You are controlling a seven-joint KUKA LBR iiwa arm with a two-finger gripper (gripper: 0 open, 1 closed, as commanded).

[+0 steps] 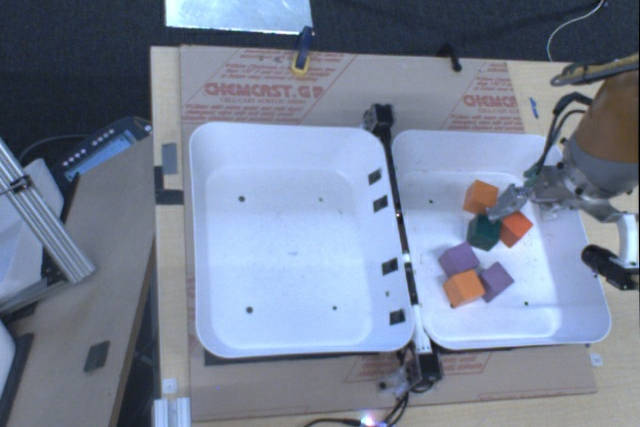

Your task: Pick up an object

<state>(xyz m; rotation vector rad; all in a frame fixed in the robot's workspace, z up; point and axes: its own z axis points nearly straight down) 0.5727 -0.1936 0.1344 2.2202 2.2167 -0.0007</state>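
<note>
Sitting in the right bin (575,320), toward its middle and right, is a loose cluster of small blocks, and the dark green block (484,233) at the cluster's centre is looking like the one being gone for. It is resting on the bin floor with an orange block (481,196) touching it on the far side and a second orange block (516,229) just beside it on the right; a purple block (459,259) is lying near it on the near-left, and further toward the near edge a third orange block (463,289) and another purple block (496,281) are sitting side by side. The green block is roughly cubic, so it is showing no real long axis; its faces are turned at a slant to the bin walls, one corner pointing toward the near-left. The gripper (507,205) is hanging right over the gap between the green block and the two orange ones beside it, its tips at or just above their tops. Whether its fingers are spread or pinched I cannot tell, as they are blurring into the blocks. Nothing is visibly lifted, so the pick is looking only approached: closing on a block and raising it are both seemingly left to do. The left bin (215,215) is lying alongside, well apart from the action.
</note>
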